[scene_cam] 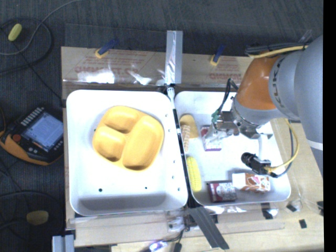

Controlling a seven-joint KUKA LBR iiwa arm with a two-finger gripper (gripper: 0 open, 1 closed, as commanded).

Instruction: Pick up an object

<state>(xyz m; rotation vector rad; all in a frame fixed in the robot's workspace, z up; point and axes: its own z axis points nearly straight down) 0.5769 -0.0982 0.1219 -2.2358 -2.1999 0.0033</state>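
Pincer (219,124): it hangs low over the upper middle of the right bin (283,190), at the end of the grey arm (294,83) with its orange band; whether its fingers are apart or closed cannot be told from above, and nothing can be seen held between them.
Small packet (212,140): a pale packet with a purple edge, directly under the pincer on the floor of the right bin; contact with the pincer cannot be judged.
Bread-like roll (187,127): just left of the pincer, against the right bin's left wall, lying lengthwise.
Corn cob (193,172): yellow, below the roll along the same left wall of the right bin, toward its near edge.
Dark red box (221,191): at the near edge of the right bin, right of the corn cob.
White and orange carton (252,182): just beside the dark red box on its right, in the right bin's near right corner.
Black fitting with yellow cable (254,163): part of the arm, hanging above the carton.
Yellow cushion-like object (127,137): large and lobed, in the middle of the left bin (79,193), well apart from the right bin's contents.
Handheld controller (34,135): on the dark floor, left of the left bin.
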